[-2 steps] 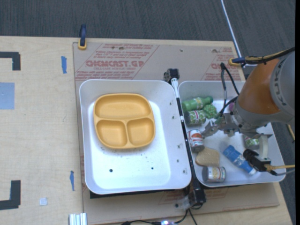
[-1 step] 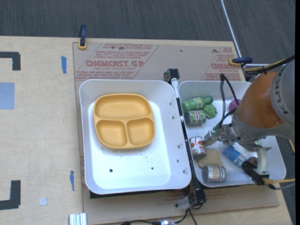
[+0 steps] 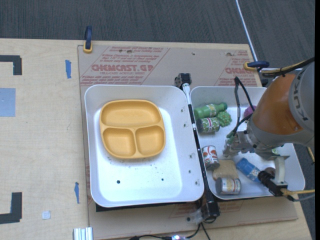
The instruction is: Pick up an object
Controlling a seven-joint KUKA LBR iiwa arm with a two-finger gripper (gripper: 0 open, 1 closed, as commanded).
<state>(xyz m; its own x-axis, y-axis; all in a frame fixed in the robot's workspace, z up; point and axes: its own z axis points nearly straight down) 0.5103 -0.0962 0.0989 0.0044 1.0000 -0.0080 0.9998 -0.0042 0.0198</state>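
Arm (image 3: 280, 111) hangs over right bin (image 3: 298, 176); gripper (image 3: 235, 146) among clutter, grip state indeterminate. Nearest candidates: red can (image 3: 210, 156), blue tube (image 3: 248, 168). Risk: tight packing invites a glancing miss or double pick.

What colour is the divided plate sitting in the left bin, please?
The divided plate is yellow-orange all over, seen clearly in the camera view.

Cans, bottles (image 3: 210, 109) in right bin (image 3: 298, 176)
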